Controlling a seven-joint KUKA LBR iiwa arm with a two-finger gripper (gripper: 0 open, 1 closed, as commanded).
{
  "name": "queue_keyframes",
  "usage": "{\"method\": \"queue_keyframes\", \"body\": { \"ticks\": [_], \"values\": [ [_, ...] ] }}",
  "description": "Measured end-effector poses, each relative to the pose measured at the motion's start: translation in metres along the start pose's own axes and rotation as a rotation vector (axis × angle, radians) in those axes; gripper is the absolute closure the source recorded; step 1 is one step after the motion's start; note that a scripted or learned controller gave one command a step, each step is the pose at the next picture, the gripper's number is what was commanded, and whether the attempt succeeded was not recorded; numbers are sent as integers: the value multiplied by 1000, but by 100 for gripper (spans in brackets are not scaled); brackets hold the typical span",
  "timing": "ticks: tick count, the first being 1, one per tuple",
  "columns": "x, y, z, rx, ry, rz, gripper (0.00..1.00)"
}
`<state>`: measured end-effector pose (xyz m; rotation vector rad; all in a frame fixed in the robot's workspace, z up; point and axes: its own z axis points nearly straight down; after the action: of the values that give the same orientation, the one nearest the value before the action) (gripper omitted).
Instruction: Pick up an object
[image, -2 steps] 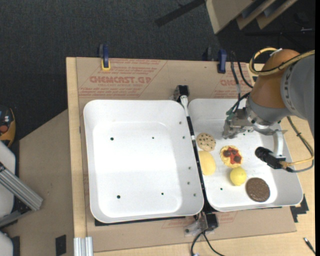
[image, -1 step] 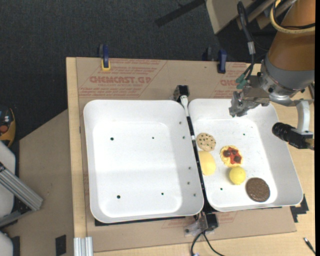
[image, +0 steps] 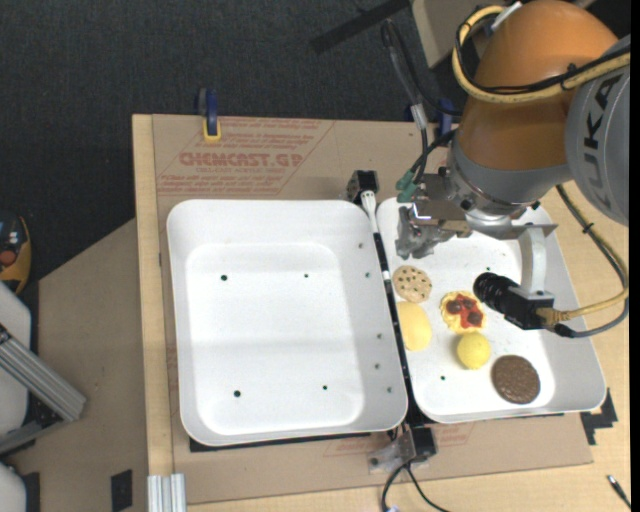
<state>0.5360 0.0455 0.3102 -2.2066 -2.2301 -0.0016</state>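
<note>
The gripper (image: 413, 243) hangs over the right bin (image: 560, 385), just above a speckled cookie (image: 411, 283); how wide it is cannot be told. Beside the cookie lie a yellow piece (image: 415, 326), a lemon (image: 473, 350), a pizza slice (image: 463, 311) and a brown disc (image: 516, 379).

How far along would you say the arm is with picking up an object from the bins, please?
Nothing looks picked yet. The cookie, the yellow pieces and, the pizza-like piece and the brown disc all lie in the right bin. The hand hangs just above the cookie, at the bin's far left. Descending, gripping and lifting are left.
</note>
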Motion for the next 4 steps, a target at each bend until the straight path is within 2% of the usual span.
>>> {"method": "queue_keyframes", "body": {
  "ticks": [1,2,3,4],
  "values": [
    [69,-49,-136,-14,1,1,100],
    [139,-52,-12,11,-6,3,100],
    [124,-52,-84,-10,-1,10,100],
    [181,-57,19,9,-7,5,100]
  ]
}}
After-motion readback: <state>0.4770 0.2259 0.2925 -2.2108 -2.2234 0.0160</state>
